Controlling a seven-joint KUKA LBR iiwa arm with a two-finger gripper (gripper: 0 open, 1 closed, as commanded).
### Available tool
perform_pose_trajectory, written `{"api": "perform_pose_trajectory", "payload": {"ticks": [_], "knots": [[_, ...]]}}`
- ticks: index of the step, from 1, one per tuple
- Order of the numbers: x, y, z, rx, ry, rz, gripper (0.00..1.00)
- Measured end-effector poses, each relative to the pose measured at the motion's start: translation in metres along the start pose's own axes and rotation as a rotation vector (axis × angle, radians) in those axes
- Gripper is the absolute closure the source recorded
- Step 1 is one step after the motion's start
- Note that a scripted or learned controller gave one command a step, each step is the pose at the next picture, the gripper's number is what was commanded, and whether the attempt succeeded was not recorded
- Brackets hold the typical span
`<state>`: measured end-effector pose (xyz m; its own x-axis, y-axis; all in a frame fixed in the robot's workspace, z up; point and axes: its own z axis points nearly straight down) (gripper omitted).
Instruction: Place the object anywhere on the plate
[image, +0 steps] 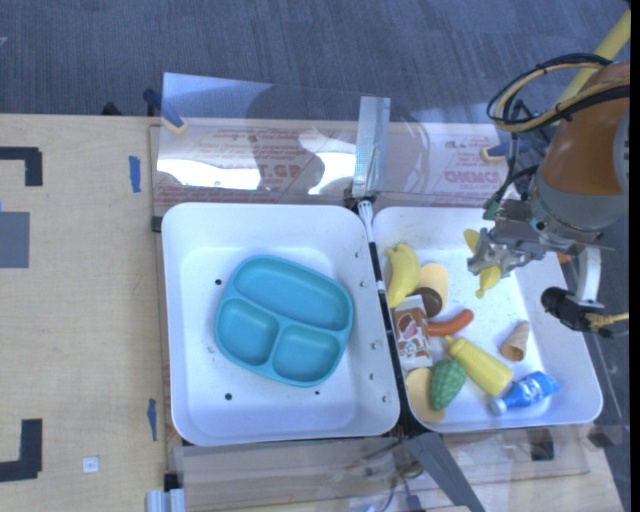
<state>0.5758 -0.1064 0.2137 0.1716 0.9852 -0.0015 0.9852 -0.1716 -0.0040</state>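
The bench carries two white bins. The left bin holds the blue plate, three compartments, bare and flat, with room all round. The right bin is crowded with toy food. My fingers hang over its upper part, closed on a small yellow piece that points down and left. The plate lies well to the left of my fingers, across the divider between the bins.

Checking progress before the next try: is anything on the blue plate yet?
No, nothing yet. The blue plate in the left bin shows three bare compartments; the toy foods, such as the banana, lie in the right bin.
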Motion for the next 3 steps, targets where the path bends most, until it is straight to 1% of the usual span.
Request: {"api": "perform_pose_trajectory", "payload": {"ticks": [1,2,3], "knots": [[0.071,-0.034,0.033,0.007,0.002,0.049,1.0],[0.149,-0.072,0.032,0.005,0.002,0.026,1.0],[0.221,-0.039,0.089,0.002,-0.001,-0.147,1.0]]}}
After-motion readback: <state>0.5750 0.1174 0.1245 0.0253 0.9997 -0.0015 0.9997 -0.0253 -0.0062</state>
